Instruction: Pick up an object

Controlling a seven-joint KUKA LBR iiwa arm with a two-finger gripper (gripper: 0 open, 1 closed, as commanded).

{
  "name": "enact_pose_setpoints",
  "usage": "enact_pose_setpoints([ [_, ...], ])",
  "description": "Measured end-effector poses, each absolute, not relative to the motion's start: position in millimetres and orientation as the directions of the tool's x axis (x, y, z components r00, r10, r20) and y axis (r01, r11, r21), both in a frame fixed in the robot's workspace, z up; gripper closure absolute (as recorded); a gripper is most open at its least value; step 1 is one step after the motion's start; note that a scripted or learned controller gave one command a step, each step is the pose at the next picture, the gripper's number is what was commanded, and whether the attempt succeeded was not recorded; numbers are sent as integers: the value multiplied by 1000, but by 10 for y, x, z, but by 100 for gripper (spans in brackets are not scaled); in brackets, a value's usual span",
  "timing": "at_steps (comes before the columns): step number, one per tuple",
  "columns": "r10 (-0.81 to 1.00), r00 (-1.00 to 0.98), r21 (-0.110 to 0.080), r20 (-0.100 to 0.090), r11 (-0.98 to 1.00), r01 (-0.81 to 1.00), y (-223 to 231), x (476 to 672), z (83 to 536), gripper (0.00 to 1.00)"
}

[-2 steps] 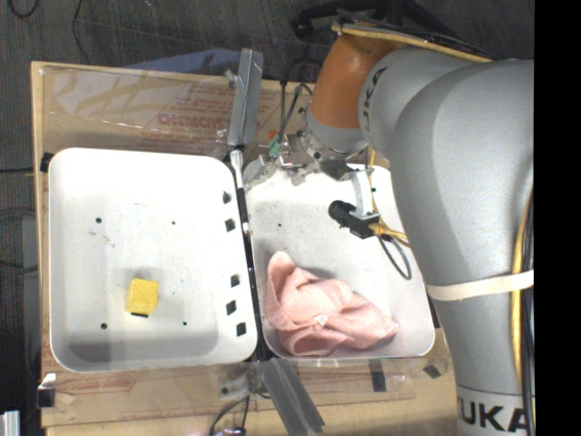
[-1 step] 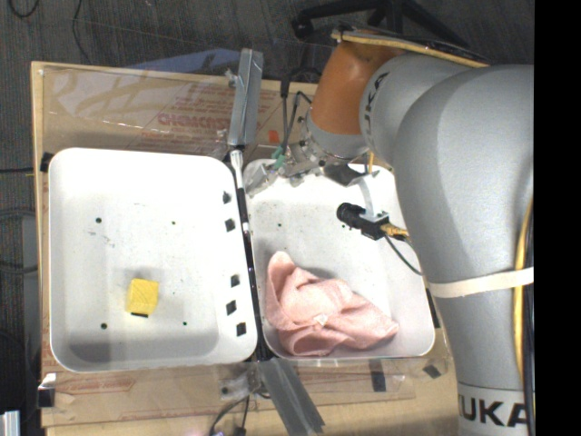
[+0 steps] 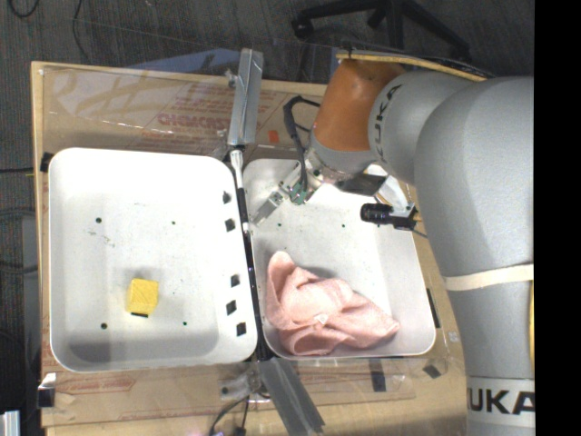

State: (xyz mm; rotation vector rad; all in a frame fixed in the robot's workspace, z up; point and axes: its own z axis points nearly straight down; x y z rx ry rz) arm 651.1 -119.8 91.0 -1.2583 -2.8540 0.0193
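Cloth (image 3: 322, 312), pink and crumpled, lies in the near part of the right bin (image 3: 413, 271), its long axis running across the bin from the divider toward the right wall. The claw (image 3: 295, 193) hangs at the far end of that same bin, close to the far left corner, so the cloth lies toward the camera from it, with bare white floor between. I cannot tell how the claw stands. A yellow block (image 3: 142, 296) sits in the left bin (image 3: 73, 180), well apart across the divider. Nothing seems to block the way to the cloth.
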Motion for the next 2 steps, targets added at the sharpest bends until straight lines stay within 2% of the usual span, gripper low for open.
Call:
enact_pose_setpoints([
  [1, 735, -679, -10, 4, 679, 734, -1183, 6544, 1022, 100],
  [2, 756, -654, -1, 1, 654, 756, -1099, 6336, 1483, 100],
])
